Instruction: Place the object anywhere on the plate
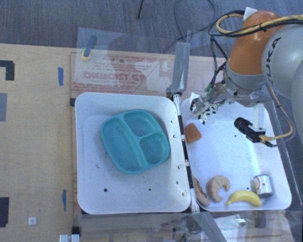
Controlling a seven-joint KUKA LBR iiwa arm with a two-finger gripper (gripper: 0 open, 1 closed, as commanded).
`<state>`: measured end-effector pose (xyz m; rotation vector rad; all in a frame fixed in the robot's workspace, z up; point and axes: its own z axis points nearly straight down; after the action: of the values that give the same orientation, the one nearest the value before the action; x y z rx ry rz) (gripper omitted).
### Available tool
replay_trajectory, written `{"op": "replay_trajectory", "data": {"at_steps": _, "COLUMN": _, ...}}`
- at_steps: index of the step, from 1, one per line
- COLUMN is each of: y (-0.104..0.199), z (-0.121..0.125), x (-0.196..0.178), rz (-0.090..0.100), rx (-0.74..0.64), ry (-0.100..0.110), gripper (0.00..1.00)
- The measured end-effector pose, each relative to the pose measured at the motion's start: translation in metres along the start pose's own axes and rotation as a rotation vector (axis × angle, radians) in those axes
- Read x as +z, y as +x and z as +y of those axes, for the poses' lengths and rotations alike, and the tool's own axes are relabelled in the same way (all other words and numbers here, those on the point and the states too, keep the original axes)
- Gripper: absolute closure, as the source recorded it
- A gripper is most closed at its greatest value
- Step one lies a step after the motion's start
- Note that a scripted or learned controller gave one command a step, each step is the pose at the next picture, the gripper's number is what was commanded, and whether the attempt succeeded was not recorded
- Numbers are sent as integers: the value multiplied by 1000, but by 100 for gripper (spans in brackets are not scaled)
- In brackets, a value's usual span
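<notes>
We see plate (135,141) bare in left bin (83,190). Tool (204,108) hovers over right bin (278,194) far-left corner; grip state we cannot tell. Candidate object, brown block (193,133), lies at right bin left edge. We judge placement undone.

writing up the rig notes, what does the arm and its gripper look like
The arm is bulky, rounded and light grey, with dark lettering on its casing and an orange band above the wrist. Yellow and black cables loop around it. The gripper is small, white with black speckles.
</notes>
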<state>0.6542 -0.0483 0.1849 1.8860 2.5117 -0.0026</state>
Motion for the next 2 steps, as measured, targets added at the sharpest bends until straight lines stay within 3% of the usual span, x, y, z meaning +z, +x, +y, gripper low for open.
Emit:
{"op": "replay_trajectory", "data": {"at_steps": 1, "y": 57, "z": -14, "x": 0, "rz": -20, "rx": -32, "ry": 8, "gripper": 100}}
{"op": "replay_trajectory", "data": {"at_steps": 2, "y": 98, "z": -1, "x": -8, "rz": 1, "rx": -31, "ry": 1, "gripper": 100}}
